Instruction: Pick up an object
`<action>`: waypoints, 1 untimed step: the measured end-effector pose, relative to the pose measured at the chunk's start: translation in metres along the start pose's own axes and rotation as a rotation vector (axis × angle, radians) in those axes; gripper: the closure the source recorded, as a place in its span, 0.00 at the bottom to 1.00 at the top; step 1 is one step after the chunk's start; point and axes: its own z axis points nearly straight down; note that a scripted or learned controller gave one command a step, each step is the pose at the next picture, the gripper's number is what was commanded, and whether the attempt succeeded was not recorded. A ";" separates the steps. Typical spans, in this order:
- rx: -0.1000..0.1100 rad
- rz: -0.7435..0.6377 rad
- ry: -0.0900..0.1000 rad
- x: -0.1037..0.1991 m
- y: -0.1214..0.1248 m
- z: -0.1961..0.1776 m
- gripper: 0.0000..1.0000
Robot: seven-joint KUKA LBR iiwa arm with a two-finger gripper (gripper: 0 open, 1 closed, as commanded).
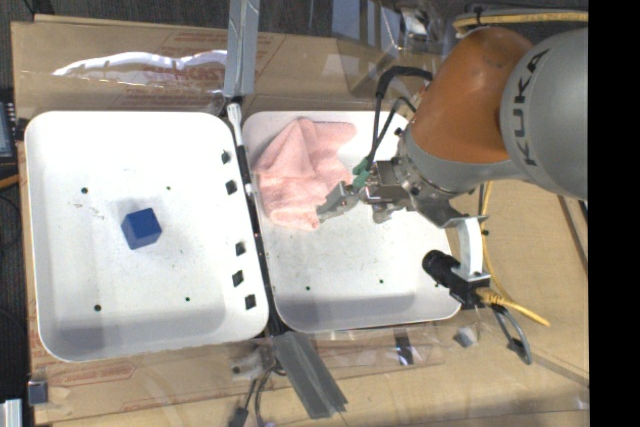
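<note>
Cardboard-topped bench, two bins; gripper (338,200) at the cloth's (300,171) four-o'clock edge in the right bin (345,300) — finger state I cannot tell; cube (142,227) sits in the left bin (60,245); cloth may slip — soft folds pinch thinly.

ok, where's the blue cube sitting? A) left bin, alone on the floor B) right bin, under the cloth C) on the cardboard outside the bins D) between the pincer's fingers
A: the blue cube rests in the left bin, apart from the pink cloth in the right bin.
</note>
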 end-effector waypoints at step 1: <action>0.000 0.097 -0.001 -0.026 0.078 0.032 0.00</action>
